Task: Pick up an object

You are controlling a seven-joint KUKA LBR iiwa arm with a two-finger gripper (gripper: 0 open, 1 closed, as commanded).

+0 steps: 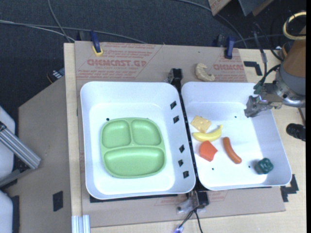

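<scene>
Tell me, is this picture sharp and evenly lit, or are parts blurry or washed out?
In the camera view, the light is soft and even. The white bins look bright but keep their edges, and the green tray and toy foods cast only faint shadows. The banana and sausage look fairly crisp; the gripper at the right is a little soft, and the whole frame is grainy.

I see the cardboard-covered bench (121,59) filling mid-frame, with two white bins directly on it: left bin (92,130), right bin (277,140). A beige scrap (204,72) lies at upper centre.
</scene>
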